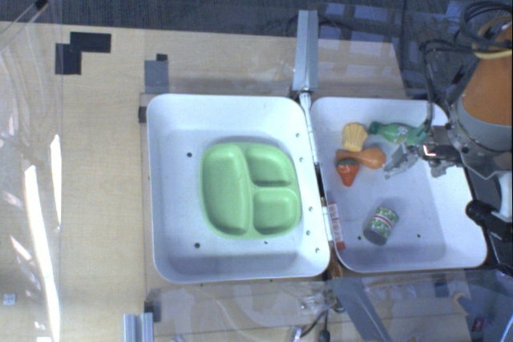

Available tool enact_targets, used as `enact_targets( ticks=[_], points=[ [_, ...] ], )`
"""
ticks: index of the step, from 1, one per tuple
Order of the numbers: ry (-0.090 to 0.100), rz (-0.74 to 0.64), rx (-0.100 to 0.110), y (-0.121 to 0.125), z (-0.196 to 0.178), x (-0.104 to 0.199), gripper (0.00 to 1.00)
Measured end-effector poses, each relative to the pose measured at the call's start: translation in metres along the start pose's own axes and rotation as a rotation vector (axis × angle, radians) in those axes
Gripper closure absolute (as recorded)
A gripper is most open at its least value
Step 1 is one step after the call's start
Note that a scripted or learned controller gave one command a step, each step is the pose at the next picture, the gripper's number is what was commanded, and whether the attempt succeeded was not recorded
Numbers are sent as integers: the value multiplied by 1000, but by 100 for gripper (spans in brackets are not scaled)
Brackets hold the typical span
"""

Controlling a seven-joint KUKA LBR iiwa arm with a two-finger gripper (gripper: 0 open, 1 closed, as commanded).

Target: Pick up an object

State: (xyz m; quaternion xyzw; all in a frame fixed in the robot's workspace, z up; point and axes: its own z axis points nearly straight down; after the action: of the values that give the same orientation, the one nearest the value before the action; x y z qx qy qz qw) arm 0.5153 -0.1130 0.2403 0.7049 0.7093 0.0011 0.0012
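Observation:
The right bin holds several small items. A yellow piece lies beside a green bottle near the back. In front of them are an orange carrot-like piece and a red piece with a green top. A green-labelled can lies further forward. My gripper reaches in from the right, just right of the orange piece and in front of the bottle. It is open with nothing between its fingers.
The left bin holds a green divided plate. A metal divider post stands behind the seam between the bins. Cables hang at the back right near the arm.

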Motion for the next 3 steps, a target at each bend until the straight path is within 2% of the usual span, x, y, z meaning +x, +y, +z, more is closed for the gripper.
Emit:
enact_targets(
  ticks=[1,2,3],
  points=[
    [0,-50,2,-26,139,-18,0],
    [0,63,0,78,147,6,0],
    [-5,87,-7,125,152,9,0]
  ],
)
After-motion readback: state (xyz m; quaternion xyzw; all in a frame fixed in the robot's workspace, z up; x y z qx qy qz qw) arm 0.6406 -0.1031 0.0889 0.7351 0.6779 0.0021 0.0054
